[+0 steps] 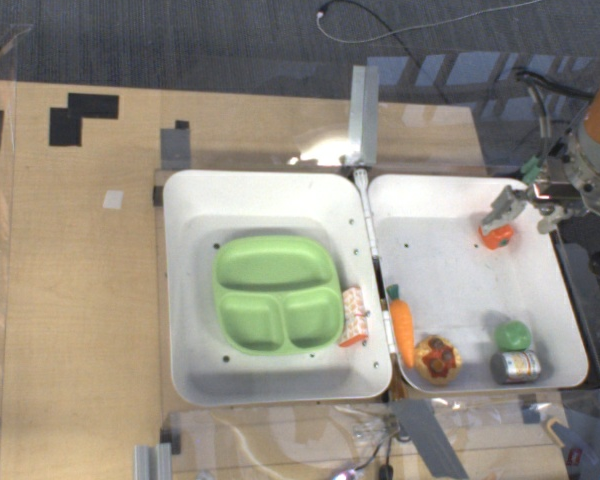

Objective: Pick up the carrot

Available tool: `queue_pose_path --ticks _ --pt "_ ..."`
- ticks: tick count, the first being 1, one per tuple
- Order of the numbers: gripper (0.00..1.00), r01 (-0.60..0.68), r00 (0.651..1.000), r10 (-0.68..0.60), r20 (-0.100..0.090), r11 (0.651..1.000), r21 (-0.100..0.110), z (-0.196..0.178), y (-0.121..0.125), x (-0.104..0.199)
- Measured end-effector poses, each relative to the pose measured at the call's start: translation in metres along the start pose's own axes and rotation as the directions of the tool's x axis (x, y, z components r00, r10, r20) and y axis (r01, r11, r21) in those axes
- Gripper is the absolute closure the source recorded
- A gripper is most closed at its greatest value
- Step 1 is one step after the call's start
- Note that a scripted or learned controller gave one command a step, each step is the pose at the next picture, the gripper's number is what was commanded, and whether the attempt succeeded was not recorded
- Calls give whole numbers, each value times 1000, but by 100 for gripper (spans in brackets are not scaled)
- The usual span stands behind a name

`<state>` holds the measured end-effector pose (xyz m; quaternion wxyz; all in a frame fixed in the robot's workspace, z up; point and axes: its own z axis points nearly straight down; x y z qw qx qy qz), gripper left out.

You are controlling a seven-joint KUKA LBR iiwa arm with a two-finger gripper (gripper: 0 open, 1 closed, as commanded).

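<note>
So we've got the gripper point(507, 211) sitting up at about 2 o'clock in the right bin point(460, 268), right on top of a little orange-red object point(496, 235), and honestly we can't tell from this angle how it's set or whether it has any hold on that piece. Either way, that's not our target. The carrot point(403, 330) is way over at roughly 8 o'clock in the same bin, lying lengthwise tight along the left wall, leafy end toward 12 and tip toward 6. Just beside the tip, toward 4 o'clock, there's a round multicoloured toy point(437, 358), and further along the bottom edge a green ball point(513, 334) and a small can point(517, 367). Over in the left bin point(180, 268) we see a green divided plate point(277, 293) with a small pinkish thing point(353, 314) at its 3 o'clock edge. We reckon the carrot is a light, stiff, smooth plastic toy, so it could squirt out; we'd pinch it across the thick middle, though the wall crowds one side.
</note>
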<state>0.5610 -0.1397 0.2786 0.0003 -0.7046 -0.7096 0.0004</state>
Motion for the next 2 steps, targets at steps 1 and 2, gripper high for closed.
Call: queue_pose_path --ticks 1,2 --pt "0 8 1000 -8 0 1000 1 52 -25 67" --pt "0 5 1000 -5 0 1000 1 97 -61 142"
